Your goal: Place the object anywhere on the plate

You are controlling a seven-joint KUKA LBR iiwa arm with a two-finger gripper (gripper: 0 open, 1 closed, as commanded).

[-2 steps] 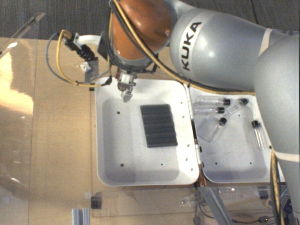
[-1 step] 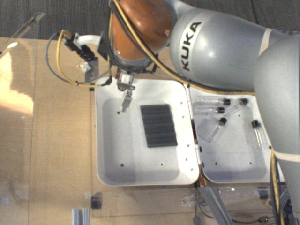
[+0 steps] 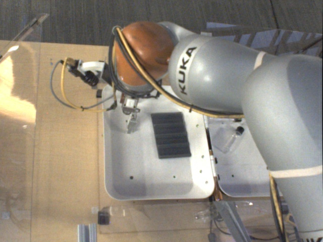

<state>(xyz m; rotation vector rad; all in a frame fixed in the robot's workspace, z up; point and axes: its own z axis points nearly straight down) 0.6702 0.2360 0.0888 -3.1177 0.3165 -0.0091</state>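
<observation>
A dark, ribbed rectangular plate (image 3: 171, 134) lies flat in the middle of the left white bin (image 3: 151, 185). A small clear object with a black cap (image 3: 232, 138) lies in the right bin (image 3: 237, 185), close to its left wall and partly under the arm. My gripper (image 3: 132, 120) hangs over the far left part of the left bin. It is to the left of the plate and well away from the clear object. I see nothing in it.
The big grey arm covers the far side of both bins and most of the right one. A yellow cable loop (image 3: 60, 87) and a white fitting (image 3: 93, 67) reach out over the wooden bench to the left. A small black block (image 3: 103, 217) sits near the front edge.
</observation>
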